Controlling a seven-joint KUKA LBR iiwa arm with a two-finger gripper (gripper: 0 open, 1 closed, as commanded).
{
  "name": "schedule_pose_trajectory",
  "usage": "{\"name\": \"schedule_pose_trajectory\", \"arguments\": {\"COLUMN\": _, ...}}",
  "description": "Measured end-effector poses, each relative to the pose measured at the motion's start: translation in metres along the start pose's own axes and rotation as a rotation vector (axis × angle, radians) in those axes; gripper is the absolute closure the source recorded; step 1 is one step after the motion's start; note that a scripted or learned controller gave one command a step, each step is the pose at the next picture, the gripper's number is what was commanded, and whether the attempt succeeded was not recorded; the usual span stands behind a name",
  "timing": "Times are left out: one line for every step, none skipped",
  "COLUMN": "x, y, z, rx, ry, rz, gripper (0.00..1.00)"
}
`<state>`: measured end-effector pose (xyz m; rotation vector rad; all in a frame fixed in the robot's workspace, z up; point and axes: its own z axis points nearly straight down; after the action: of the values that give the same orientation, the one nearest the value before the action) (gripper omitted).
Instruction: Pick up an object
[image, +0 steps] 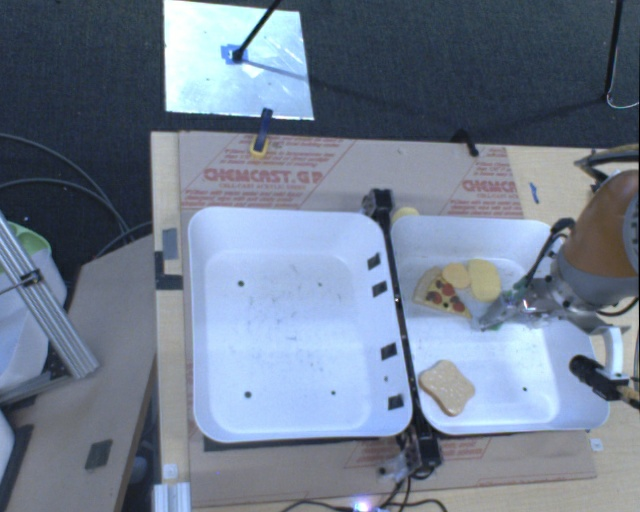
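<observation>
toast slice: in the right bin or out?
In. The toast lies flat on the floor of the right bin, near its front left corner, apart from the pizza slice.

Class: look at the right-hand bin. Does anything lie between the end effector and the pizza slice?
Nothing visible does. The end effector sits just right of the pizza slice, beside the yellow pieces. The bread slice lies apart, nearer the camera.

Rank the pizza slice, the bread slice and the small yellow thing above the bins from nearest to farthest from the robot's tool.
Measured from the tool, in the right bin:
1. Pizza slice, just to its left in the picture.
2. Bread slice, near the bin's front-left corner.
3. Small yellow thing, outside the bins, by the top of the divider.
</observation>
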<state>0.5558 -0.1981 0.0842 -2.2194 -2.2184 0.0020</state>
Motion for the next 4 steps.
{"name": "schedule_pose_trajectory", "arguments": {"x": 0.018, "y": 0.093, "z": -0.032, "rx": -0.016, "ry": -0.004, "rz": -0.01, "gripper": 0.0}}
{"name": "schedule_pose_trajectory", "arguments": {"x": -0.008, "y": 0.114, "z": -0.002, "rx": -0.002, "ry": 0.003, "rz": -0.005, "gripper": 0.0}}
{"name": "schedule_pose_trajectory", "arguments": {"x": -0.009, "y": 0.043, "z": -0.001, "rx": -0.002, "ry": -0.002, "rz": 0.0, "gripper": 0.0}}
{"name": "schedule_pose_trajectory", "arguments": {"x": -0.009, "y": 0.046, "z": -0.012, "rx": -0.009, "ry": -0.004, "rz": -0.004, "gripper": 1.0}}
